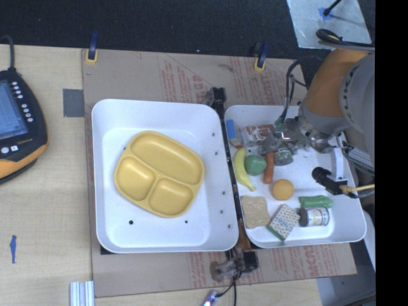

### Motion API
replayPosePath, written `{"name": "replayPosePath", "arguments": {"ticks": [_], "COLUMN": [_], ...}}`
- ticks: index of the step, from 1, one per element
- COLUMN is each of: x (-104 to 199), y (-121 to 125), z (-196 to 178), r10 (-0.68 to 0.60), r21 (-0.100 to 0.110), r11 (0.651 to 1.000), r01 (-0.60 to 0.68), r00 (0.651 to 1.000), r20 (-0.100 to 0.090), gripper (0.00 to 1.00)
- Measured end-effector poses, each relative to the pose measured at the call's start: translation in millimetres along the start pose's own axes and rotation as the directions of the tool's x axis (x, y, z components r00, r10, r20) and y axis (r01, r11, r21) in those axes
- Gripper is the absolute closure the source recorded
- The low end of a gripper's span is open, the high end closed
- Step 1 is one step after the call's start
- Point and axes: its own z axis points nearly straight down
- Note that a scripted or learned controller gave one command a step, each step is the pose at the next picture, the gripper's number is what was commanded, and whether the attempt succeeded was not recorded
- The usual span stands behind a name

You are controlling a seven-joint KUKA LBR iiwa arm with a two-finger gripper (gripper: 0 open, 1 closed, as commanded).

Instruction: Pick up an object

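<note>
Brown cardboard is lying under two glossy white bins; the gripper is hanging, its state unclear, beside a slim carrot in the right bin.

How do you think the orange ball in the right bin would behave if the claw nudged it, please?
The orange ball looks round and smooth, so it would probably roll away when nudged. It lies apart from the banana and the cracker, so little would stop it.
</note>
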Motion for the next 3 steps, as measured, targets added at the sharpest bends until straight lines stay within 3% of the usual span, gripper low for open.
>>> {"name": "replayPosePath", "arguments": {"ticks": [1,2,3], "x": [-20.2,49.4,109.8], "y": [11.6,38.4,28.9], "z": [0.4,-101.5,-100.2], "r10": [0.005,0.003,0.002], "r21": [0.003,-0.004,0.000], "r11": [1.000,1.000,1.000], "r01": [-0.005,-0.003,-0.002], "r00": [1.000,1.000,1.000], "r20": [-0.002,-0.002,-0.001], "gripper": [1.00,1.00,1.00]}}
